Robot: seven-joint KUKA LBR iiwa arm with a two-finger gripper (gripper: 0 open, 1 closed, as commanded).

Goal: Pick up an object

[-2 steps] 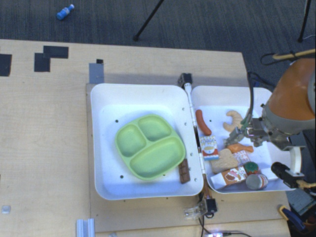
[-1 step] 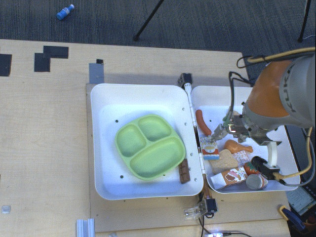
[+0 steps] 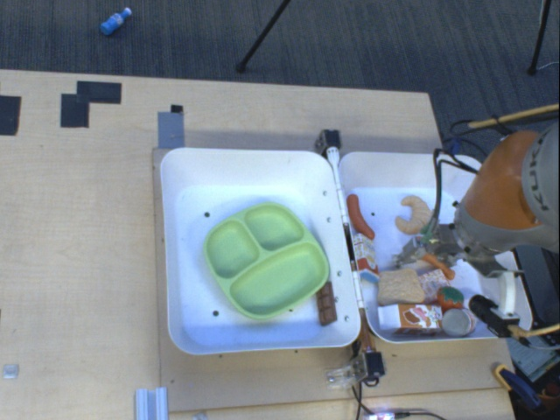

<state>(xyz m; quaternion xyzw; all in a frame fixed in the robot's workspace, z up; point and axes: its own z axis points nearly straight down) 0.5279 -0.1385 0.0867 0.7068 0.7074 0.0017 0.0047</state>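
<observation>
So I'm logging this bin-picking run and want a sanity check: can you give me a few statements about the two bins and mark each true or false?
1. The green divided plate lies in the left bin. True.
2. The plate's compartments hold food. False: they look bare.
3. The hot dog lies in the right bin, near its left wall. True.
4. The croissant sits on the plate. False: it lies in the right bin.
5. The gripper is over the left bin. False: it is in the right bin, among the items.

Dark carpet floor; light wooden bench; tripod legs.
</observation>
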